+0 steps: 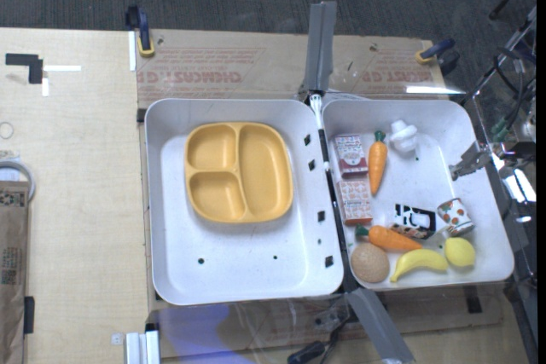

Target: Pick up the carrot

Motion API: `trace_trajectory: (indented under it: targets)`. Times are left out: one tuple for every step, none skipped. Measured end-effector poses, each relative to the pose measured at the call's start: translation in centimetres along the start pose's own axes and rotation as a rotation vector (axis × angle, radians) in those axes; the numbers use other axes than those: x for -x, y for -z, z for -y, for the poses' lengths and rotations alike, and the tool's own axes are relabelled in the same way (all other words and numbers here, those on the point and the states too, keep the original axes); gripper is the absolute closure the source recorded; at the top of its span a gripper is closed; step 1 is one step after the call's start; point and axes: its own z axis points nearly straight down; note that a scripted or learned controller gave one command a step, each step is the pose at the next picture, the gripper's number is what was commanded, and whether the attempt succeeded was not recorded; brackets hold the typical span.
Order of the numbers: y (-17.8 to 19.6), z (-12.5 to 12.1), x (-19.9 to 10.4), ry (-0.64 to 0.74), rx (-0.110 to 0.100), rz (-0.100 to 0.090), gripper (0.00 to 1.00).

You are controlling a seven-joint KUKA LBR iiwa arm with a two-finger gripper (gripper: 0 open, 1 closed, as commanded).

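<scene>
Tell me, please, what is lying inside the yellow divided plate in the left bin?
Nothing lies in the yellow divided plate: all three compartments show bare. The bin floor beneath it is covered. The food items, both carrots included, sit in the right bin.

Two white bins sit side by side. The left bin [171, 268] holds a yellow tray [239, 172] with three sections. In the right bin [490, 209], one carrot [377, 163] stands near the top beside two small cartons [351, 154], and another carrot [394, 239] lies lower down, touching a banana [418, 263]. A lemon [460, 252], can [455, 216] and brown ball [370, 262] crowd nearby.
</scene>
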Motion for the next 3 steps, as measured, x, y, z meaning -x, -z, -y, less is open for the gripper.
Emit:
trace_trajectory:
  targets:
    - [-6.5, -0.9, -6.2, 0.058, -0.001, 0.0, 0.0]
    - [-12.5, -8.0, -8.0, 0.352, 0.001, 0.0, 0.0]
    - [-15.8, -11.3, -8.7, 0.566, 0.003, 0.001, 0.0]
